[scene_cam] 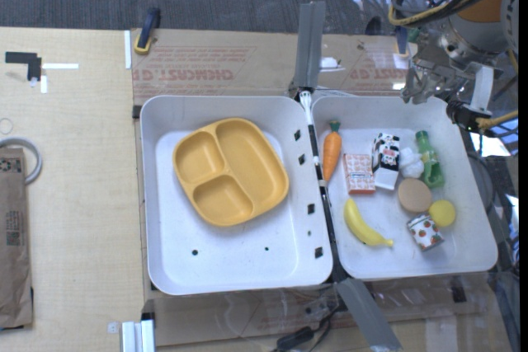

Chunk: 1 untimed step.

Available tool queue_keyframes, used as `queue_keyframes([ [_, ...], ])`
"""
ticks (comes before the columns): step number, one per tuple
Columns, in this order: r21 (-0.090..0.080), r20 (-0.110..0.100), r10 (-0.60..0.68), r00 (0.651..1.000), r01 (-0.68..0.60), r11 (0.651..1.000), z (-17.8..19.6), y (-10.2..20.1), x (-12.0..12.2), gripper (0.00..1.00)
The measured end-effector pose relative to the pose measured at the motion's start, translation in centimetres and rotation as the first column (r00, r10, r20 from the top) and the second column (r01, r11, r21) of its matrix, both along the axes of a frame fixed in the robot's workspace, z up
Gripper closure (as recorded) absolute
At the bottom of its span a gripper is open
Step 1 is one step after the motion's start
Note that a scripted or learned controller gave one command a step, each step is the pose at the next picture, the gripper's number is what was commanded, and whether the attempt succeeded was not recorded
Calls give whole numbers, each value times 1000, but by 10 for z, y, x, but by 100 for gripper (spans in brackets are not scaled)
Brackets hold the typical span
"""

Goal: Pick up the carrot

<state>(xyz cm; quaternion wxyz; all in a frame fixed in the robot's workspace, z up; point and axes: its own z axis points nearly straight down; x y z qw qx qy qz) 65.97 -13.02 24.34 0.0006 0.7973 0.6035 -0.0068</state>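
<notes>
Worktop (66,177): light wood surface. Two shallow white bins sit on it side by side, touching along a shared edge, toward the right end. Left bin (165,260), right bin (483,251). Flat cardboard sheet (214,62) with red print lies under their far sides, along the worktop's far edge. Blue-and-yellow clamp (148,29) at the cardboard's far left corner. Brown paper bag (12,235) lies at the worktop's left edge. Black bracket (25,62) near the far left corner.
</notes>
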Motion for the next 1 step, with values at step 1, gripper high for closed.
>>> queue_keyframes([
  [1,6,5,-129,992,129,992,-39,-6,-14,100],
])
